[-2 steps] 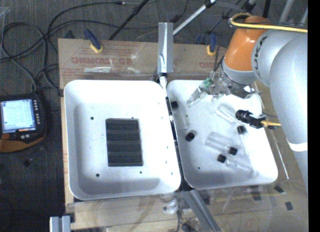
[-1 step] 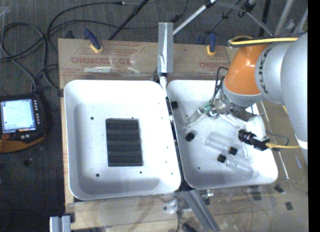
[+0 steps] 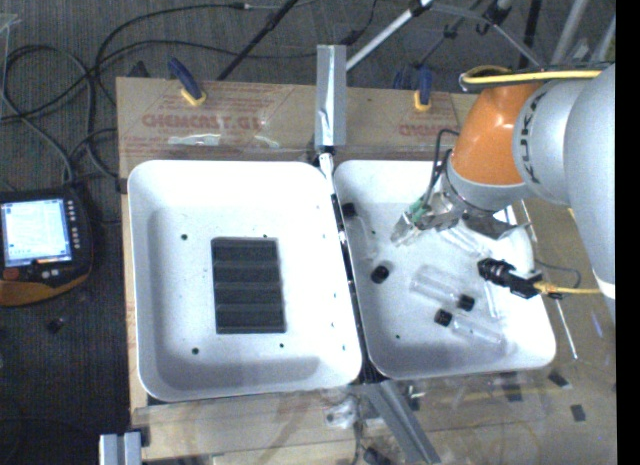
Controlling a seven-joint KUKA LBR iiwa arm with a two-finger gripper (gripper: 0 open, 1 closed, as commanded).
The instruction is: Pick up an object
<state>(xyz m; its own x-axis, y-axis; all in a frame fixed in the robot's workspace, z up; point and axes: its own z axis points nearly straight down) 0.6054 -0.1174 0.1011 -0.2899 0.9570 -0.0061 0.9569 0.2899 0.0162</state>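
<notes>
My gripper (image 3: 418,219) hangs low over the back half of the right bin (image 3: 372,348), under the grey arm with the orange band (image 3: 490,148). Right below and in front of it lie several clear plastic vials (image 3: 436,281) with black caps (image 3: 443,318). A small black round piece (image 3: 379,273) sits to the gripper's front left. Another small black piece (image 3: 348,210) rests by the bin's left wall. A black ridged rectangular block (image 3: 248,285) lies flat in the middle of the left bin (image 3: 150,253). Whether anything is held is hidden by the wrist.
A metal post (image 3: 330,98) stands behind the divide between the two bins. Blue clamps (image 3: 185,78) hold the board at the back. A teach pendant (image 3: 40,238) lies on the floor to the left.
</notes>
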